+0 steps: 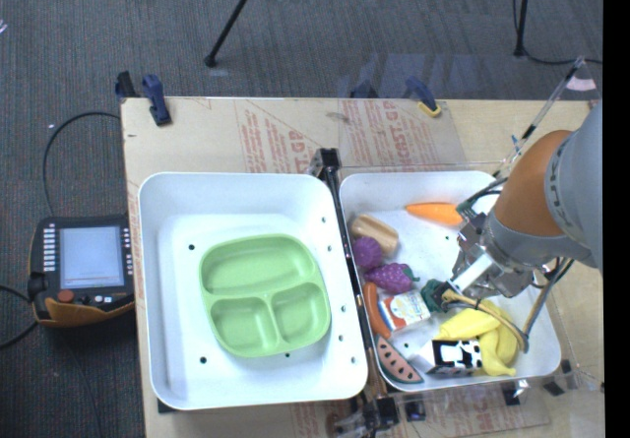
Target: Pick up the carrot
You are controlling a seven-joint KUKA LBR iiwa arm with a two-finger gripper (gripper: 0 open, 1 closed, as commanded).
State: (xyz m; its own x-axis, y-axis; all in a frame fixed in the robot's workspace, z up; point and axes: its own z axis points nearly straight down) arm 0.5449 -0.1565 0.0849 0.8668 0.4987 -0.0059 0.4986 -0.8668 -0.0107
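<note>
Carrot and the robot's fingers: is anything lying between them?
No. In the camera view, just bare white bin floor lies between the carrot and the fingers lower down.

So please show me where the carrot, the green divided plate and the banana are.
carrot (434, 213): camera view, middle of its orange body, in the right bin.
green divided plate (264, 258): camera view, the long top compartment, in the left bin.
banana (492, 333): camera view, its yellow curved body.

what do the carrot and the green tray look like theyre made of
Carrot: probably moulded plastic, a toy; even orange colour and smooth surface. Green tray: likely plastic too; uniform pale green, rounded moulded compartments, a soft sheen. Neither material can be confirmed from the look alone.
</note>
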